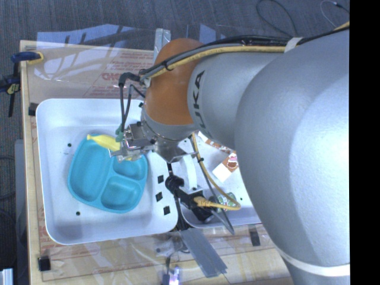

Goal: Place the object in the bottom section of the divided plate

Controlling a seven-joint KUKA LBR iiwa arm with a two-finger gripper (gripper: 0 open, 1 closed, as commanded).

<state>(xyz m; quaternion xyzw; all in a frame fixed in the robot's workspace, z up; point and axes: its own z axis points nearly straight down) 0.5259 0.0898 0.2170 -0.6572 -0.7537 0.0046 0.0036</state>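
Note:
A blue divided plate (98, 180) lies in the left white bin (53, 135), with one large section on its left and two smaller ones on its right. A yellow object (102, 140) rests at the plate's upper right rim, sticking out to the left from under the gripper. The gripper (127, 147) hangs low over the plate's upper right section, right beside the yellow object and touching or nearly touching it. The wrist hides the object's right end.
The grey arm with its orange band (169, 94) covers most of the right bin (237, 215). A tan and white item (227, 168) shows in that bin beside the arm. Cables (208, 200) hang below the wrist.

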